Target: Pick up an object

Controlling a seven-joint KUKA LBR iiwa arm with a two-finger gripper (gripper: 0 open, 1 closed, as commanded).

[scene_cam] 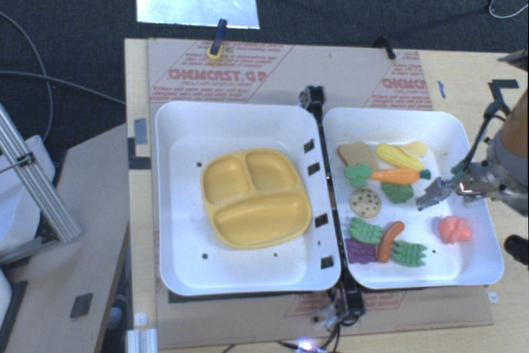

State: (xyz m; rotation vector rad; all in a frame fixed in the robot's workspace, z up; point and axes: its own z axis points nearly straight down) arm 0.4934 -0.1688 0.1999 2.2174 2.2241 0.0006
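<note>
Several toys crowd the right bin [475, 146]; gripper [431, 196], seemingly empty, should drop squarely over the carrot [397, 175].

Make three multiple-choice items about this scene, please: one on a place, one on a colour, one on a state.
1. Where does the yellow tray lie?
A. In the left bin
B. In the right bin
C. On the floor

2. What colour is the carrot?
A. Blue
B. Orange
C. White

3. How does the pincer stand to the toy food?
A. It holds the cookie up in the air
B. It is over the right bin, with no food seen between its fingers
C. It rests on the yellow tray

Answers:
1. A, since the tray sits in the middle of the left bin.
2. B, since the carrot is orange with a green top.
3. B, since the pincer is beside the green pieces, and the cookie lies flat on the bin floor.
</note>
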